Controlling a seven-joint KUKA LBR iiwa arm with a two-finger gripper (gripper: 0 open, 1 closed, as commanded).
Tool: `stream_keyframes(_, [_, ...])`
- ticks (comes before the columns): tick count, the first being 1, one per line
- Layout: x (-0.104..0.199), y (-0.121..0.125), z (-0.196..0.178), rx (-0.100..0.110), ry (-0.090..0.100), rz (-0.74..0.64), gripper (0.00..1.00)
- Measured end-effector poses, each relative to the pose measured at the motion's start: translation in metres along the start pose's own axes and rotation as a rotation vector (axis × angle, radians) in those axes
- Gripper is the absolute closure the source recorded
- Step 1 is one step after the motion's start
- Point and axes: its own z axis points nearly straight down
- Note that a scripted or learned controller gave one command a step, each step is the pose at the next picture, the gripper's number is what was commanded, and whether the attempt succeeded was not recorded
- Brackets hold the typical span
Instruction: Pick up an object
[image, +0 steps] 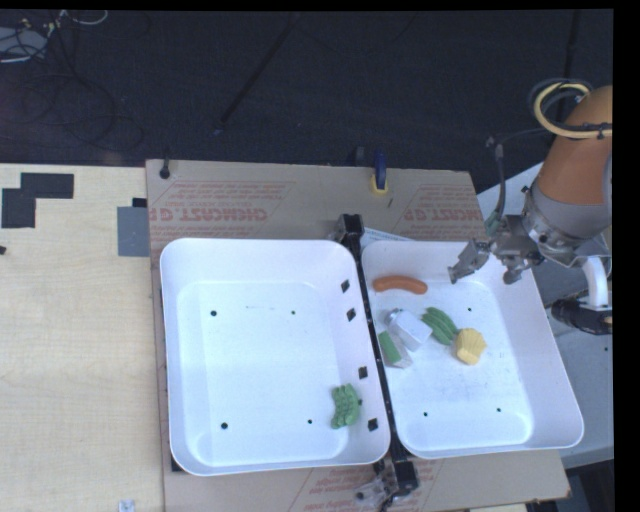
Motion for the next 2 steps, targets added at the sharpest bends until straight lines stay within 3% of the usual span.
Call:
stream_keyframes(1, [0.020,-0.031,0.107,-0.008,0.003,0.002,0.00])
stream_keyframes(2, [0.016,-0.030,0.092,-0.011,-0.002,0.002,1.00])
